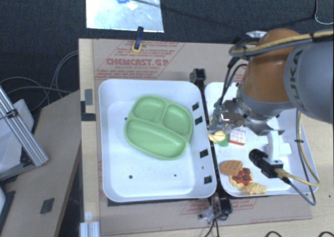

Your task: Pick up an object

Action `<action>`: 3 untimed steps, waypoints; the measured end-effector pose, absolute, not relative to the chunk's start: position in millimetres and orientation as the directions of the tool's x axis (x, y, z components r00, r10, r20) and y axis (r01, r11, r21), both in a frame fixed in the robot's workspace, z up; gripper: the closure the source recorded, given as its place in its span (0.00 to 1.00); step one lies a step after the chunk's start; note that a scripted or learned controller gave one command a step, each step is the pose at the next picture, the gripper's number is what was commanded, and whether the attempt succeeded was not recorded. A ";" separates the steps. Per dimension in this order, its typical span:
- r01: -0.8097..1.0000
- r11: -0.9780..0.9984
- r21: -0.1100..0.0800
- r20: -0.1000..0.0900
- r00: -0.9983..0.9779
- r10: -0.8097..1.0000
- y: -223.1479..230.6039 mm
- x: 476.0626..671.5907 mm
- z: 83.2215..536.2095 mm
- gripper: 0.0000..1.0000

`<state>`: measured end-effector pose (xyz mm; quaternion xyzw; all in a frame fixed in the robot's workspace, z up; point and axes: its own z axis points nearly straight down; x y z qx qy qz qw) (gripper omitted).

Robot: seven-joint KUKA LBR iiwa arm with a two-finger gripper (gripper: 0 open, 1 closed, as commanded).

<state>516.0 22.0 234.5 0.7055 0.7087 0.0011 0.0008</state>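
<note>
one gripper (222,121), apparently touching yellow toy (217,137).

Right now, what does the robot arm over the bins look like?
The arm is bulky, rounded and grey, with a glossy orange band above the wrist. Thin black cables loop down along its side towards the metallic gripper. A yellowish cable curves below the arm over the right bin.
</note>
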 end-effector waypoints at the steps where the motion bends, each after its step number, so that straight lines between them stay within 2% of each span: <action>1: 1.000 0.001 0.000 0.000 -0.001 1.000 22.5 506.6 216.0 1.00; 3: 1.000 0.005 0.002 0.001 -0.005 1.000 26.7 513.1 234.0 1.00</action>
